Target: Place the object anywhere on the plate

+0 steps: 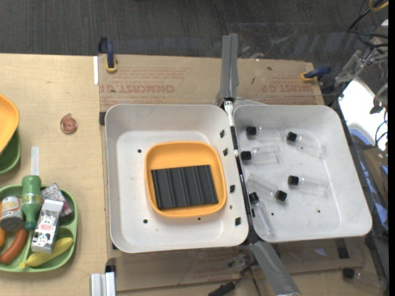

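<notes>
At my view's 8 o'clock, a green tray (62, 251) of toy food sits on the wooden bench (49, 91). Next comes the left bin (123, 227), with the orange plate (185, 156) at its centre bearing a black ribbed insert (184, 186). At the plate's 3 o'clock lies the right bin (345, 214), where the clear vials (293, 180) with black caps lie scattered, well apart from the plate, none on it.
</notes>
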`<state>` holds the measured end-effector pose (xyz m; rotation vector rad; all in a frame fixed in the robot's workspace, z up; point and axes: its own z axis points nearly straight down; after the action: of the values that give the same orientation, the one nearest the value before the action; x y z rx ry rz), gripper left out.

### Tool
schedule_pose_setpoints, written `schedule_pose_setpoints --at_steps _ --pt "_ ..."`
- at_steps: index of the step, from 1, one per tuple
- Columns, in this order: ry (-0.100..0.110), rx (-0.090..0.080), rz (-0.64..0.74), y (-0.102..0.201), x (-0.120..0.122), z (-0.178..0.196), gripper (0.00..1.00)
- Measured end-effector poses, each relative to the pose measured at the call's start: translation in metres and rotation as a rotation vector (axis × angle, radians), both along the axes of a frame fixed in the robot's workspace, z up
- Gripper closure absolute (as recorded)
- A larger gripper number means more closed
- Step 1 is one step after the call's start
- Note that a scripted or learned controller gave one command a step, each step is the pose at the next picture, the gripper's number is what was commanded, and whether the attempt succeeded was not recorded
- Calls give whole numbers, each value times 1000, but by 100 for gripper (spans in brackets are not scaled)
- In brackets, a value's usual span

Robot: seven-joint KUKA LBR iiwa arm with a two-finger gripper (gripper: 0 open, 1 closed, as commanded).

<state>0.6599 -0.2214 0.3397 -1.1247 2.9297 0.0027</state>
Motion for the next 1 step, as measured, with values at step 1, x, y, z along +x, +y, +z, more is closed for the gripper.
schedule_pose_setpoints --at_steps 1 --pt "-2 0 361 0 0 -64 0"
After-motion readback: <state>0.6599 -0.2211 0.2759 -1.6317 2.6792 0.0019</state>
